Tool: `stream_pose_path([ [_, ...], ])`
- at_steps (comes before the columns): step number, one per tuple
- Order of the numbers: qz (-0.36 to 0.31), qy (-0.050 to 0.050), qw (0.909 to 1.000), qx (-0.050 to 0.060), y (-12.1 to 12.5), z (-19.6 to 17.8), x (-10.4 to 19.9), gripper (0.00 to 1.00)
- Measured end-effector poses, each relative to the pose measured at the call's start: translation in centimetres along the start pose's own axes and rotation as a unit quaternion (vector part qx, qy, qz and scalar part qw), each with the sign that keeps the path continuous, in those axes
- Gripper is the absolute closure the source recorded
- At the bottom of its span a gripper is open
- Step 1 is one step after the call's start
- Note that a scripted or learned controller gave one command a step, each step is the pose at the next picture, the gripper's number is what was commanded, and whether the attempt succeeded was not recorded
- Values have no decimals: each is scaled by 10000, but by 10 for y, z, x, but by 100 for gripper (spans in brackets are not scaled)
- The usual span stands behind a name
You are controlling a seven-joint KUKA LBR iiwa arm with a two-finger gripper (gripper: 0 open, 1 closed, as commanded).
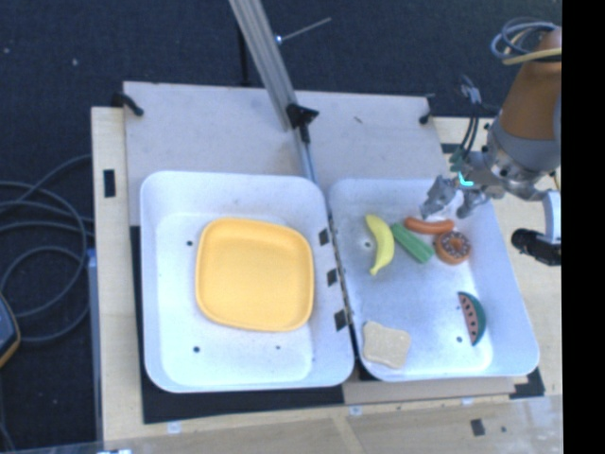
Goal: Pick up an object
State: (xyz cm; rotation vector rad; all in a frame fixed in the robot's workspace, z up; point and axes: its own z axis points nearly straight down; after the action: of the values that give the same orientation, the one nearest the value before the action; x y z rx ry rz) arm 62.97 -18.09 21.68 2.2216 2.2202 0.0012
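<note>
The surface (113, 282) bore two bins. The hand (452, 197), spread, hovered above a sausage (428, 224). Light, smooth, probably slippery; best gripped mid-length.

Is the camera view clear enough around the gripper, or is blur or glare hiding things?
Camera view: the gripper is soft and small, its outline smeared against the right bin; the white bins are bright but not blown out; the banana and yellow plate read sharply, with faint shadows only.
</note>
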Motion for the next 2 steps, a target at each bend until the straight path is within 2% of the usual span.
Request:
stream_pose_path([
  [1,0,0,10000,0,0,0,0,0],
  [2,-3,2,10000,28,1,62,4,0],
])
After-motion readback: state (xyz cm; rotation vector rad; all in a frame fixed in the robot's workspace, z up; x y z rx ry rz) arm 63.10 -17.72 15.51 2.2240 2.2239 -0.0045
